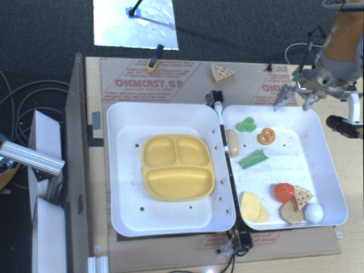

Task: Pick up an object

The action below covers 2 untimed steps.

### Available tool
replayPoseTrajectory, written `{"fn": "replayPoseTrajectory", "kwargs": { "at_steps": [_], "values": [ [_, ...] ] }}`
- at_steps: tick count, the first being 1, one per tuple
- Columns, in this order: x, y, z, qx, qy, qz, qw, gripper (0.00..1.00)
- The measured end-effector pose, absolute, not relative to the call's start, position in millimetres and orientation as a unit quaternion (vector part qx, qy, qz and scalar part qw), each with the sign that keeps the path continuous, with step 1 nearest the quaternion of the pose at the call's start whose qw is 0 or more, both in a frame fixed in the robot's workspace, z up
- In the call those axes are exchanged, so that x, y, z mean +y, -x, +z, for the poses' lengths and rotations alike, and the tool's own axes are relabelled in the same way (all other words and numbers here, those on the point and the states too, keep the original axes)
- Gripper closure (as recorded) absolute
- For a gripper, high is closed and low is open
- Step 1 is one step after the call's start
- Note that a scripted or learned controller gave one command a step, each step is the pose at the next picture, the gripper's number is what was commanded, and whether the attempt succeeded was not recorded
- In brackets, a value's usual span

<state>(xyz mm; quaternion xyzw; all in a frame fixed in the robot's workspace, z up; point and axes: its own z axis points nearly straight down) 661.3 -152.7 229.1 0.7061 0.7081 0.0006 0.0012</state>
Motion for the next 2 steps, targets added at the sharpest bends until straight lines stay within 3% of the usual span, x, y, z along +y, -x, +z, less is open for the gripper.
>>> {"fn": "replayPoseTrajectory", "kwargs": {
  "at_steps": [1,2],
  "values": [
    [-142,-641.2,164,0.707,-0.707,-0.0007,-0.001,0.0],
    [-141,-643.3,81,0.708,-0.706,-0.0005,-0.001,0.0]
  ]
}}
